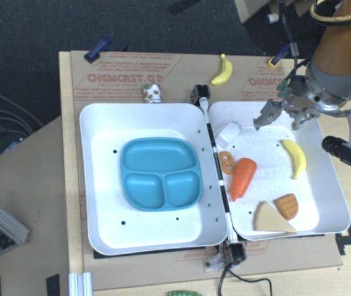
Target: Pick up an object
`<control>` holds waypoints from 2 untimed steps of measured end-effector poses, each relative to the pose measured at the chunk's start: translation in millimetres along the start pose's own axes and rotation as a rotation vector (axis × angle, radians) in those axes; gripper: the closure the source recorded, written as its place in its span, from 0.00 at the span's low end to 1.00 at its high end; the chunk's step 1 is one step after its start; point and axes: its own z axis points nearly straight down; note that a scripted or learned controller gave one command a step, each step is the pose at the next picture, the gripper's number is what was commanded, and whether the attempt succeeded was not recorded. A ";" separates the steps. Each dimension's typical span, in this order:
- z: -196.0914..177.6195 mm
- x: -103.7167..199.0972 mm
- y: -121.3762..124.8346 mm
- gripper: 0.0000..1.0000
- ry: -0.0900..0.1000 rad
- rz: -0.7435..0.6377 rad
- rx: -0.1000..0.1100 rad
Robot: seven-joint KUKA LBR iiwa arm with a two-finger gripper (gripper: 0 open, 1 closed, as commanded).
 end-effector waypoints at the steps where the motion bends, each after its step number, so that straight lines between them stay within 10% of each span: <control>1: 113.7 -27.7 62.4 0.00 -0.001 0.001 0.000; 2: 171.9 -65.0 79.3 0.00 -0.002 0.001 -0.002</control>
